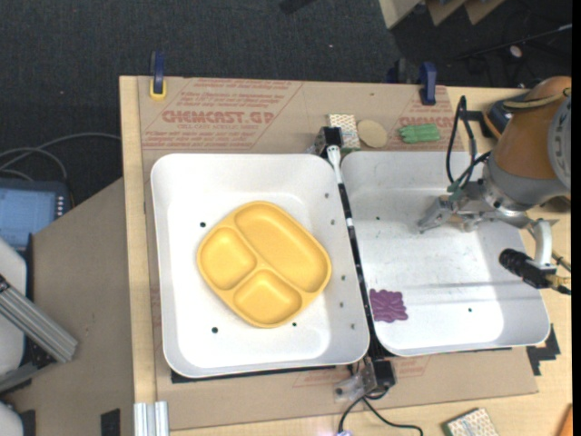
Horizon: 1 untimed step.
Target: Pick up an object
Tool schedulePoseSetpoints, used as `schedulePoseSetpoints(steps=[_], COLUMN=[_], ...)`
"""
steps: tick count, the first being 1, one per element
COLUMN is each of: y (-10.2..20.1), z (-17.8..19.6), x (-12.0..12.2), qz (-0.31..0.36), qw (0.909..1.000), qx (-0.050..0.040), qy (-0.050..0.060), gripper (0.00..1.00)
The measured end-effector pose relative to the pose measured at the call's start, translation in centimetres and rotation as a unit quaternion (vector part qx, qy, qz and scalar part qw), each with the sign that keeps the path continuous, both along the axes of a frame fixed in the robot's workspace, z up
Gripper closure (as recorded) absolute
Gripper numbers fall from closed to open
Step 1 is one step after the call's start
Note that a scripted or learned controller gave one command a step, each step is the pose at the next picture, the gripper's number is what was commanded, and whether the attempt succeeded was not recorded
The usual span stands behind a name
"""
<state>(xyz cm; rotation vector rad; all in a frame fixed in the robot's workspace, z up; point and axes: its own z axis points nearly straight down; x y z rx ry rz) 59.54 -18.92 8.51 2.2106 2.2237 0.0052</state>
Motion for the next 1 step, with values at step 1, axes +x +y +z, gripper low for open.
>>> schedulePoseSetpoints(steps=[1], y=[-3.14], z=[0.05], x=[-3.32], qz=[-0.002], qw=[1.0], qx=[0.0056], qy=[0.003], gripper=[0.0])
